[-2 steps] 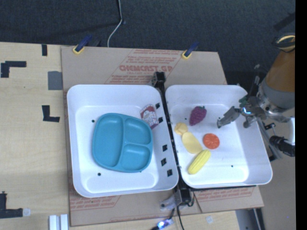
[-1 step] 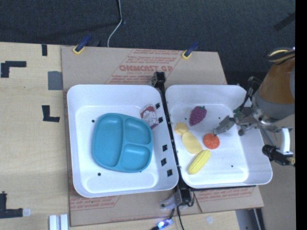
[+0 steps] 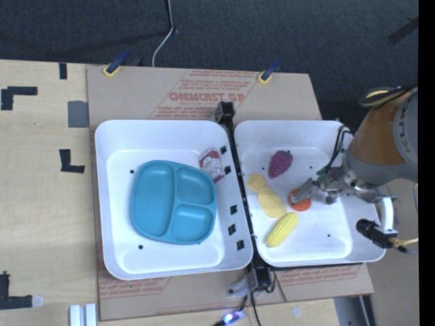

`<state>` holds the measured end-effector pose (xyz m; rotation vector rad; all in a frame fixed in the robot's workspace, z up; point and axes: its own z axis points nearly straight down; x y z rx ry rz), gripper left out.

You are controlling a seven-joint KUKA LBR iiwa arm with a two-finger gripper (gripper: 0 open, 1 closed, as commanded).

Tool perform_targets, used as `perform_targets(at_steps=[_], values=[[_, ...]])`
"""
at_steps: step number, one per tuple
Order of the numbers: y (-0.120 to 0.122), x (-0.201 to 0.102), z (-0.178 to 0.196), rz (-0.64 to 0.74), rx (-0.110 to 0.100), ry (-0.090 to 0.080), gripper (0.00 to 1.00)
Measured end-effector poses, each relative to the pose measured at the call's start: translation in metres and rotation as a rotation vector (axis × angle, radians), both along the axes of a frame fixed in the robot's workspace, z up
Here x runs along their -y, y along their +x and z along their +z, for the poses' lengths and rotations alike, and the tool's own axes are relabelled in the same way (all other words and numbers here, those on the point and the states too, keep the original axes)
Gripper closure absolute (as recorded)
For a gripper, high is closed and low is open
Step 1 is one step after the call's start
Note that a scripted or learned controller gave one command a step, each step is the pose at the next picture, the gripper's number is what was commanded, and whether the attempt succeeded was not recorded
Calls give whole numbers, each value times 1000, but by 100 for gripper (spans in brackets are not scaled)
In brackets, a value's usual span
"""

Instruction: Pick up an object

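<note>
In the right bin (image 3: 340,246) lie a purple bunch of grapes (image 3: 280,162), a yellow pear-like fruit (image 3: 266,195), a yellow corn cob (image 3: 282,229) and a small red-orange tomato (image 3: 300,201). My gripper (image 3: 304,193) reaches in from the right and is low over the bin, with its tip right at the tomato. The gripper body covers the tomato's upper right side. Whether the tomato is touched or gripped is not clear from here.
The left bin (image 3: 112,182) bears a blue divided plate (image 3: 173,201) and a small red-and-white packet (image 3: 212,162) by the dividing wall. The grey arm with its orange band (image 3: 380,138) hangs over the right bin's right rim. Cardboard lies under both bins.
</note>
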<state>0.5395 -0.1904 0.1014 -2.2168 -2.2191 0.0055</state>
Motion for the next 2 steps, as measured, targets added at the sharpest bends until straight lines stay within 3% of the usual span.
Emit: perform_targets(at_steps=[1,2], values=[[1,0,13,1,2,-1,100],[-3,-5,56,0,8,-2,100]])
